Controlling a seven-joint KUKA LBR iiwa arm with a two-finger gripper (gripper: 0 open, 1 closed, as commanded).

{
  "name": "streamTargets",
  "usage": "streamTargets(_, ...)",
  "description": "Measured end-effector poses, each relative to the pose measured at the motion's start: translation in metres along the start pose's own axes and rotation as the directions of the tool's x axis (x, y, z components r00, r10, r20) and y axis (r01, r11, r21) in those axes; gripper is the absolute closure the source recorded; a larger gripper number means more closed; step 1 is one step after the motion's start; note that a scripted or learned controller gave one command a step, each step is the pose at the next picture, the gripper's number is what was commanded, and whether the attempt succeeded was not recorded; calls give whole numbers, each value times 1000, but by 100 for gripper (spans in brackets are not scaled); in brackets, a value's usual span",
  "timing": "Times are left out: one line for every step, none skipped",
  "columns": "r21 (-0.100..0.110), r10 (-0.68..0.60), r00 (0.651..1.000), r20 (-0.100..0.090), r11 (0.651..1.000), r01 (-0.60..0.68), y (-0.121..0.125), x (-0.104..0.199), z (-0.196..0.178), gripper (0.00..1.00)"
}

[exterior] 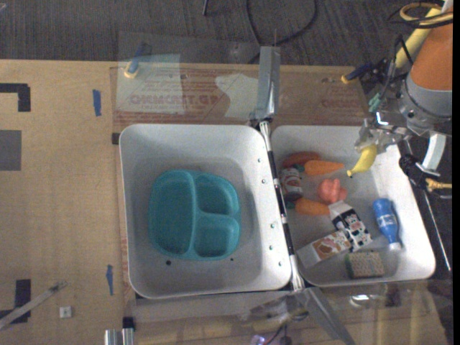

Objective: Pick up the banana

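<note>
We log the banana point(364, 159) in the right bin point(420, 214), near its far right corner, lying at a slant with its upper end just under the pincer point(375, 136). Whether the pincer is open, closed or gripping the fruit we cannot tell; the wrist hardware hides that part. The banana looks small, smooth and evenly yellow, so we judge it a light plastic toy: stiff, slightly slippery, not fragile. Its curve means a grip near either tip would likely let it swivel or slip out, so we favour a hold across the thick middle, jaws square to its long axis. An orange carrot point(325, 167) lies just beside its lower end, and a pink piece point(330, 190) sits near; a blue bottle point(386, 222) stands well apart. The left bin point(136, 192) holds a teal tray point(194, 213).
</note>
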State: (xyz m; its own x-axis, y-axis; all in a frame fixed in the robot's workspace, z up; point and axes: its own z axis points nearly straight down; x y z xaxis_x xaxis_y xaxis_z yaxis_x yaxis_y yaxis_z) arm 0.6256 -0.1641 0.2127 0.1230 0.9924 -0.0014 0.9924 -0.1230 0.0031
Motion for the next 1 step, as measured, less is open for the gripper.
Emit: streamTargets(1, 0, 1000, 0, 1000, 0, 0, 0, 1, 0)
